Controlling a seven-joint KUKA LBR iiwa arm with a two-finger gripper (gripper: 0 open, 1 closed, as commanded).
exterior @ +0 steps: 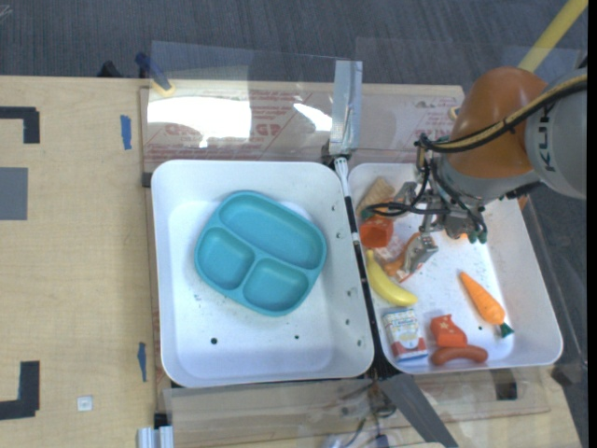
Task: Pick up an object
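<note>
Light wooden surface (65, 278) carries two shallow white bins side by side. Left bin (187, 343) contains a teal divided plate (260, 252). Right bin (536, 297) contains the candidate objects: a yellow banana (389, 286), an orange carrot (484, 301), a small carton (404, 331), a red sausage-shaped toy (457, 354) and a red-orange item (376, 232). The end effector (424, 247) is positioned low over the right bin's upper left area, near the banana. Whether it is released or clenched cannot be determined.
</note>
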